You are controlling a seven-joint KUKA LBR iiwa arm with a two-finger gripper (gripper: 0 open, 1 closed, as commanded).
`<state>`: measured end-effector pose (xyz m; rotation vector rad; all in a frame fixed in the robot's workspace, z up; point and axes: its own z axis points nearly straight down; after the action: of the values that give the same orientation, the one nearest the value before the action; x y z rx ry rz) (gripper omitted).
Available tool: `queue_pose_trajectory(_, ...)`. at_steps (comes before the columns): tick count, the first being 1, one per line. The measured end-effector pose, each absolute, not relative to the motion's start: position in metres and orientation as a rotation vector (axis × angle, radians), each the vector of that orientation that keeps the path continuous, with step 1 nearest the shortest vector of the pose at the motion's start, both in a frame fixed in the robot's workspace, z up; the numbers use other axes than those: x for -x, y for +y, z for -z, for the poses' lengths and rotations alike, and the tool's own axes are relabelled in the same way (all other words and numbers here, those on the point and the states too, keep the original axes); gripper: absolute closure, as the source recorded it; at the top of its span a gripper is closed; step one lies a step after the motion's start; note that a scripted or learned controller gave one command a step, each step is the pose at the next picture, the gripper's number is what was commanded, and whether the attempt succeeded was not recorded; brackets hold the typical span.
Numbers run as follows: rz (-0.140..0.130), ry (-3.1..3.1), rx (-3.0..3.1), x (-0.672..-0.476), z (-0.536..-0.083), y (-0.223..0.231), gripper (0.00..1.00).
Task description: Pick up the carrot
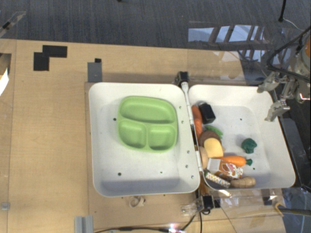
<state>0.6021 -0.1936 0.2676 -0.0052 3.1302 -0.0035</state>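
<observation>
An orange carrot with a green top lies on its side in the right bin, near the front, among a crowd of toy foods. A second long orange-red piece lies against that bin's left wall. My gripper hangs over the bin's far right corner, well away from the carrot. Its fingers stand apart, open, with nothing between them.
Around the carrot are a yellow piece, a small printed box, a potato, a black block and a green broccoli. The left bin holds a green divided plate.
</observation>
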Motion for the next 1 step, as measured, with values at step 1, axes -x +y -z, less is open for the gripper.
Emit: queue_pose_trajectory(1, -0.003, 3.141, 0.041, -0.5395, -0.1546, -0.1719, 0.0)
